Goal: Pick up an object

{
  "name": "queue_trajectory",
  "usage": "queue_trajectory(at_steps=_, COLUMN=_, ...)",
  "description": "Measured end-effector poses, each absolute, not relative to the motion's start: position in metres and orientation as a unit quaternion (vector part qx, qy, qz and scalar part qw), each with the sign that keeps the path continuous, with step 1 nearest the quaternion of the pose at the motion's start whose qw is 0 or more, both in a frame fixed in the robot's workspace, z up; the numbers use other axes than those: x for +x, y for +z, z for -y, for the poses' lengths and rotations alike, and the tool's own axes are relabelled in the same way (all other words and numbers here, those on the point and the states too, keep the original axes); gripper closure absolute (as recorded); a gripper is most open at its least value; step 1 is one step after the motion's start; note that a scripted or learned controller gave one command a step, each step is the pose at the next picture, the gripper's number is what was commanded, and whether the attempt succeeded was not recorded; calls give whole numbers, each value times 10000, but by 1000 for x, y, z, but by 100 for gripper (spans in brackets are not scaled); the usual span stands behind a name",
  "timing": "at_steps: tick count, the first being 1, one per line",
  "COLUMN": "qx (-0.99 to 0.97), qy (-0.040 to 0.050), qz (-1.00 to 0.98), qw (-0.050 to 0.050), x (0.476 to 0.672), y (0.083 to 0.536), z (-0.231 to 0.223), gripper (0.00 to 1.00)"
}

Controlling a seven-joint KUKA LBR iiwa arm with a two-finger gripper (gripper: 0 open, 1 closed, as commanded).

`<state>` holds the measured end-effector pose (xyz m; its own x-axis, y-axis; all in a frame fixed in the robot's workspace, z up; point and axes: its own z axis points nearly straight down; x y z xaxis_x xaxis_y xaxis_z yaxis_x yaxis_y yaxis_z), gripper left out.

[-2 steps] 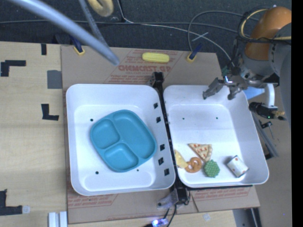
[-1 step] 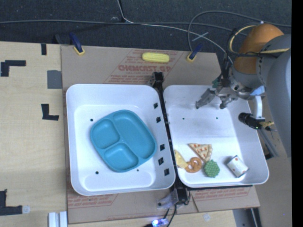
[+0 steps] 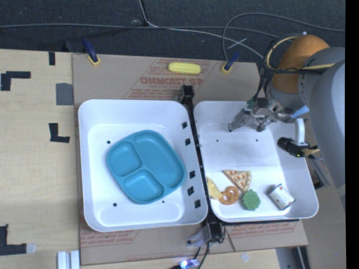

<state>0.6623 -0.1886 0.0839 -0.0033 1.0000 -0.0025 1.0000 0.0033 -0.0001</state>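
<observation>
Red lettering runs across the brown cardboard sheet (image 3: 162,83) under both bins, but it lies upside down to this view and I cannot read it for certain. A yellow banana-shaped toy (image 3: 184,68) lies on that lettering, behind the bins.

My gripper (image 3: 247,123) hangs over the far part of the right bin (image 3: 314,198), its two fingers spread apart with nothing between them. The things to pick lie along the near side of that bin, well apart from my fingers: a wedge of toy pizza (image 3: 238,178), a pretzel-like piece (image 3: 229,195) touching it, a yellowish piece (image 3: 213,188) just beside the pretzel, a green knobbly lump (image 3: 251,200), and a small white and grey object (image 3: 280,196) whose kind I cannot make out.

A blue divided plate (image 3: 146,166) sits in the left bin (image 3: 90,150).
</observation>
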Motion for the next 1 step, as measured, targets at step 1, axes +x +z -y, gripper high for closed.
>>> queue_trajectory(at_steps=1, qx=7055, qy=-4, qz=-7087, qw=31, x=664, y=97, z=189, gripper=100)
